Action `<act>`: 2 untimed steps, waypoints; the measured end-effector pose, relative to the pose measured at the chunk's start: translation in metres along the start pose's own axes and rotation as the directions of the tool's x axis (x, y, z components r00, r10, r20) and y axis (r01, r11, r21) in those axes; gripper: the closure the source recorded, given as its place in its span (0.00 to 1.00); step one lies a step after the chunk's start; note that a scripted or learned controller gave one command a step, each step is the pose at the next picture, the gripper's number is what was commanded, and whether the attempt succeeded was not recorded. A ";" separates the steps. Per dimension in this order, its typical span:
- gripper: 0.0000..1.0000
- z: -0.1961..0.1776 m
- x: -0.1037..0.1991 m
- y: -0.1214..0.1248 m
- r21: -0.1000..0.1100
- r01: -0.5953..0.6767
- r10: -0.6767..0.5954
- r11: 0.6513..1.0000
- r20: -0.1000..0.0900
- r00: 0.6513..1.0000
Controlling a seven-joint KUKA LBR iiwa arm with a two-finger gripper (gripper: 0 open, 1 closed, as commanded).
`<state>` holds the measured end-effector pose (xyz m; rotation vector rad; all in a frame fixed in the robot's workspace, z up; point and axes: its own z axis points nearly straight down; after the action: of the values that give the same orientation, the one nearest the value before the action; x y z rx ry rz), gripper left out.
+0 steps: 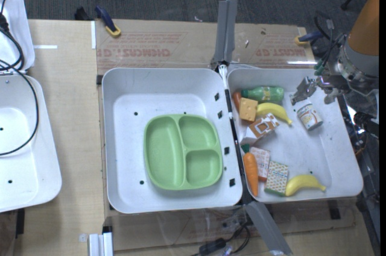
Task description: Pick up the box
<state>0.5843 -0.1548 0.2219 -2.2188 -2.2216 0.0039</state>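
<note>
Over the right bin's [338,185] far corner my gripper [306,91] hovers, approach just starting; whether it is spread, I cannot tell. Next I must reach left to the small orange box [265,126] beside the banana [274,111].

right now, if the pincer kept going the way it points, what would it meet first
Probably the small white can just below and left of the pincer, lying on the right bin's floor. Depth is hard to judge from this slanted view.

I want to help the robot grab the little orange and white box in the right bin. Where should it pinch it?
Probably straight from above, pinching the box across its narrow sides. It lies flat and tilted, with the banana close above it and cheese nearby, so turn the gripper to match its slant.
</note>
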 end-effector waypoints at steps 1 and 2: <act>0.00 0.068 0.035 -0.082 0.002 -0.065 0.065 0.998 -0.001 0.998; 0.00 0.127 0.014 -0.104 -0.009 -0.010 0.010 1.000 0.000 1.000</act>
<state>0.4796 -0.1413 0.0951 -2.2339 -2.2152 -0.0063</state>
